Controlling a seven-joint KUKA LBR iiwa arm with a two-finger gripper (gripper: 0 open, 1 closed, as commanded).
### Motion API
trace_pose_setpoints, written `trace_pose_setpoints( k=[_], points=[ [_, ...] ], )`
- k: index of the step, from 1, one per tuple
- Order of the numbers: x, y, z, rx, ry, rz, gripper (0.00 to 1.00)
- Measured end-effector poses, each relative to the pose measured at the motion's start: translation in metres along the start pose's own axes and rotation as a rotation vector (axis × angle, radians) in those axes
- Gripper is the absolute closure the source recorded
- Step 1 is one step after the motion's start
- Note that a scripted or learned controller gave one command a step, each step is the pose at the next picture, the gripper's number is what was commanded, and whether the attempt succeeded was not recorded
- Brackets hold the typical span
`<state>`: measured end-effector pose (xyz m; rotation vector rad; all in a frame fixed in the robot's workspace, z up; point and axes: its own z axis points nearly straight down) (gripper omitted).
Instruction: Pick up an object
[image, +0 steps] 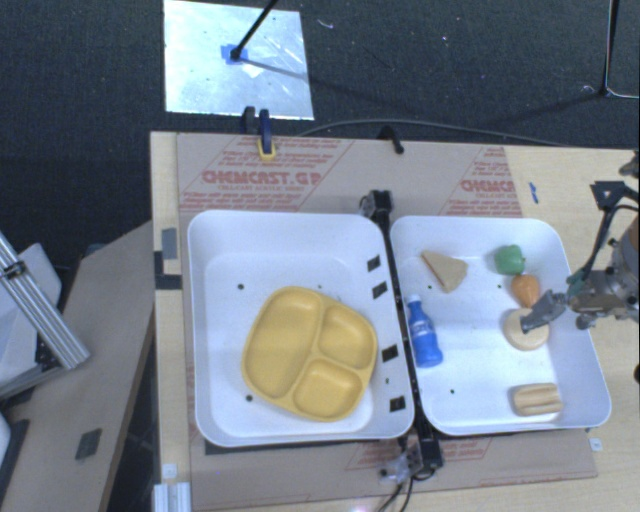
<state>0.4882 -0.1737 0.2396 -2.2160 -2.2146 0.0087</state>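
Now I see gripper low over right bin, tan disc directly beneath; finger opening unclear (too blurred), nothing visibly held.

The grey metal gripper hangs over the round tan disc in the right white bin. Just beyond the disc lie an orange fruit and a green one; nearer lies a beige bread roll.
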Motion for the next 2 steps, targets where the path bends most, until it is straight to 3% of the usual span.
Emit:
trace_pose_setpoints(
  k=[1, 2],
  points=[
    [0.001, 0.003, -0.006, -0.012, -0.003, -0.004, 0.00],
    [0.003, -0.001, 0.036, -0.011, -0.002, -0.002, 0.00]
  ],
)
